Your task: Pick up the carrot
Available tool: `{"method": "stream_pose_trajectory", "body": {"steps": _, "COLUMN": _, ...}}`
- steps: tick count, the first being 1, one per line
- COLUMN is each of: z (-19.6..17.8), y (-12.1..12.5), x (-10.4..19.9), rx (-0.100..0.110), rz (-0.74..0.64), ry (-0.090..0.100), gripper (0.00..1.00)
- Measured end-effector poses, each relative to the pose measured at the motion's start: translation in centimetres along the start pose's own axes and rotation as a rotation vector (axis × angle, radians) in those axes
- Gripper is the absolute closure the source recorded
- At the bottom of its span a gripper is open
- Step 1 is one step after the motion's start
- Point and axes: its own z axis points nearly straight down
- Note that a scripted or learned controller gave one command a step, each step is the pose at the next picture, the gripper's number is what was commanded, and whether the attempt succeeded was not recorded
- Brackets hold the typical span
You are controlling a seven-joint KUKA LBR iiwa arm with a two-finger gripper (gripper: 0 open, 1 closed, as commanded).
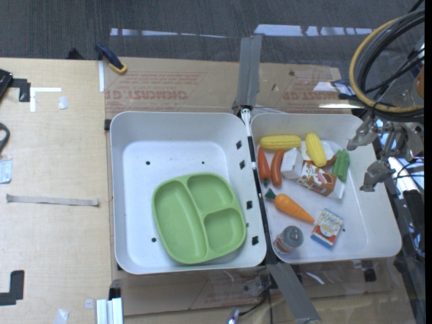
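Roughly: carrot (293,207) lies diagonal, down-left of the gripper (370,159) at bin edge, fingers apparently spread, holding nothing

Both bins are white: the bin (121,181) far from the metallic grey tool (370,155) carries a light green divided plate (199,217), and the bin (378,231) under the tool holds the coloured items. Nearest the tool is a green vegetable (341,164), then two yellow corn cobs (315,148) (280,142). Farther from the tool lie an orange carrot (293,207) with a green tip, two orange-red sausages (270,166), and a blue, white and red carton (327,227).
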Motion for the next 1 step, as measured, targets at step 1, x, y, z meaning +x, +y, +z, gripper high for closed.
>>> {"method": "stream_pose_trajectory", "body": {"steps": 1, "z": 4.65, "y": 5.48, "x": 3.07, "rx": -0.001, "rz": -0.061, "ry": 0.001, "gripper": 0.00}}
